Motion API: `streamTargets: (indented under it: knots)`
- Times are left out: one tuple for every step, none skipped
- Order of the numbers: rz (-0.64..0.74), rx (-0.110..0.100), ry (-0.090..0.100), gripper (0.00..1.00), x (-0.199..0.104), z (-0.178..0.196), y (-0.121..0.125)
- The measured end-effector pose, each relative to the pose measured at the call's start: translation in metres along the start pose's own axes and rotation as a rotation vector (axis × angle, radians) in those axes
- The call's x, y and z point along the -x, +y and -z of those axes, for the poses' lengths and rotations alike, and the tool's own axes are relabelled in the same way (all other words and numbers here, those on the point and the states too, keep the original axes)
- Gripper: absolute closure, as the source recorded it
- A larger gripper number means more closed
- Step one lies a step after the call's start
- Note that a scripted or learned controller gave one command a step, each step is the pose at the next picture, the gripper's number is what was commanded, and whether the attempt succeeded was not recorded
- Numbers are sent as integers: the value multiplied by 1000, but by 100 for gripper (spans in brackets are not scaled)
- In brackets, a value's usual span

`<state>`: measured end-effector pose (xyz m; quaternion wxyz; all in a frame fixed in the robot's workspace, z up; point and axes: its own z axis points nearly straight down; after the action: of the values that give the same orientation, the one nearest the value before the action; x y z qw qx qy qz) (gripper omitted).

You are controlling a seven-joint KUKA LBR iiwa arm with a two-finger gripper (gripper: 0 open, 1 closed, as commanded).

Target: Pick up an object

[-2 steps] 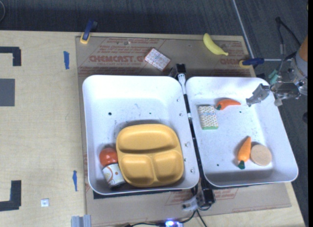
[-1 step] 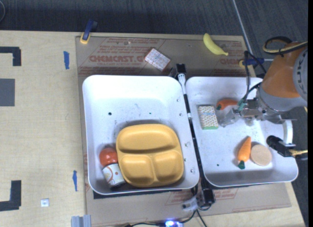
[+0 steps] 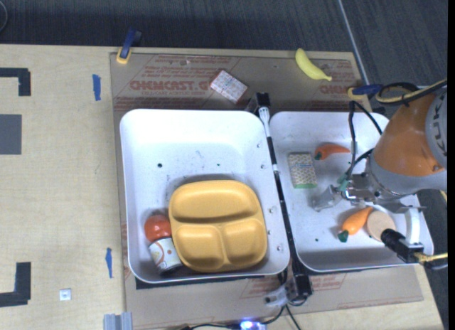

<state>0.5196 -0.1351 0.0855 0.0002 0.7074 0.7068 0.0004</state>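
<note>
Left bin (image 3: 142, 179): yellow divided tray (image 3: 215, 223) fills the front, small can (image 3: 163, 252) and red piece (image 3: 156, 226) wedged at its left edge, poor access. Right bin (image 3: 313, 250): card (image 3: 302, 169), carrot toy (image 3: 330, 151) at back, another carrot (image 3: 354, 221) near front. Gripper (image 3: 328, 199) low between card and front carrot, nothing seen held. Open or closed: can't tell.

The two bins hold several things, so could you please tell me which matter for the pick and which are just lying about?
In play, right bin:
gripper
orange toy carrot
second toy carrot
green-patterned card
tan disc

Lying about:
yellow divided tray in left bin
red-topped can
banana
small packet
</note>
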Motion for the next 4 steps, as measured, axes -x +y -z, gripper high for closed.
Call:
streamTargets:
  knots:
    - [1,1,1,0,-39,0,-39]
    - [0,6,0,100,-39,10,-38]
    - [0,6,0,0,-39,10,-38]
    - [0,1,0,0,-43,0,-40]
